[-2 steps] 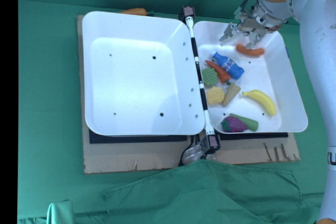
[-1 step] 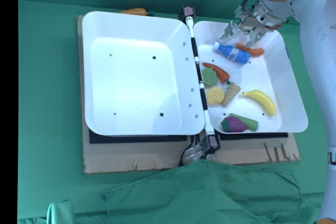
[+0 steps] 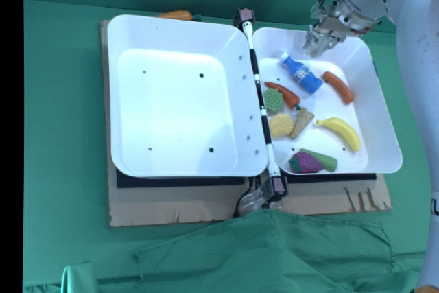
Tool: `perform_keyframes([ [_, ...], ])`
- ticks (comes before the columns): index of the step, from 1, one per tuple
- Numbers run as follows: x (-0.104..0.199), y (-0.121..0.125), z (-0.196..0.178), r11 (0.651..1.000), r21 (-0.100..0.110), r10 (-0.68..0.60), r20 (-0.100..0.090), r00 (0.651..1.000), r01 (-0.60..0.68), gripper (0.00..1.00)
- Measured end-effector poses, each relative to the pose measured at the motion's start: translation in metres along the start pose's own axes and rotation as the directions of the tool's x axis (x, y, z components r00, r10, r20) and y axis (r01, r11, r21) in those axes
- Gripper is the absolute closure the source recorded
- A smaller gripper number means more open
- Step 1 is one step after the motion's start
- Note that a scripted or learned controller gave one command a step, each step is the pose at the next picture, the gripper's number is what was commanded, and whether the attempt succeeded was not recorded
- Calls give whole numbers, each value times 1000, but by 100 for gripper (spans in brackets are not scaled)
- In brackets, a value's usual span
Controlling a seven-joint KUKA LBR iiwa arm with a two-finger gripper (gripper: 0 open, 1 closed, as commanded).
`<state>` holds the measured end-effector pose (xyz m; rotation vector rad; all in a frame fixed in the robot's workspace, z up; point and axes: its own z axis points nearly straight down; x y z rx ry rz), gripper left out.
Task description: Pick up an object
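Note:
My gripper [image 3: 317, 46] hangs over the back of the right bin [image 3: 384, 147], just up and right of a blue bottle [image 3: 302, 73] with a white cap. Nothing sits between its fingers. In the same bin lie a red-orange sausage [image 3: 339, 87], a red chili [image 3: 283, 93], a green bumpy fruit [image 3: 274, 101], a corn cob [image 3: 281, 125], an ice-cream cone [image 3: 302, 121], a yellow banana [image 3: 341, 132], purple grapes [image 3: 305, 162] and a green cucumber [image 3: 322, 159].
The left bin [image 3: 123, 113] stands beside the right one, with a black-and-white divider bar [image 3: 259, 89] between them. An orange carrot [image 3: 175, 14] lies behind the left bin on the bench. Green cloth [image 3: 274, 254] is bunched at the front.

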<state>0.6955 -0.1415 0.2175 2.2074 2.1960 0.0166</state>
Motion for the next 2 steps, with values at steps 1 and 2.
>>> perform_keyframes([
  [1,-3,-6,-56,1000,15,-2,-9,1000,2,100],
  [2,-9,2,-122,1000,14,-3,-8,1000,4,100],
])
